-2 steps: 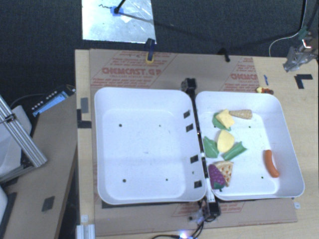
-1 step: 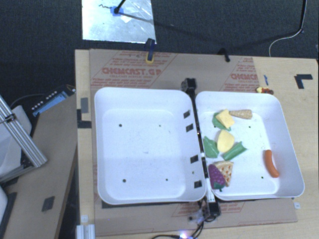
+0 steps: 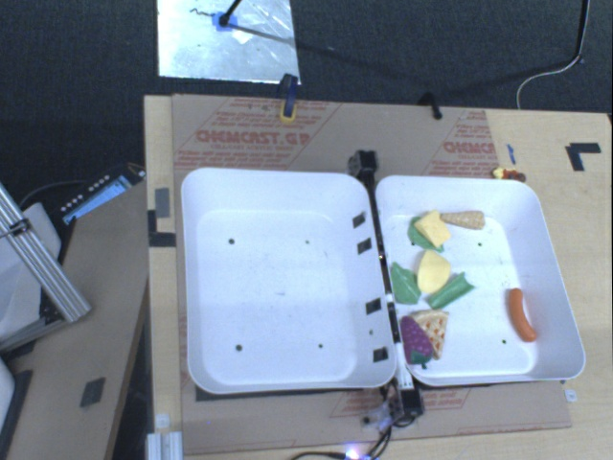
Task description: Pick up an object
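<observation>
The left bin holds no item. Right of it, the right bin holds every toy: wedge, grapes, sausage. Nothing looks lifted; the whole pick remains. Finger state: cannot tell.

Over on the right of the camera view, the side the arm reaches in from: brown tabletop and the white rim of the right bin, both in plain sight.
</observation>
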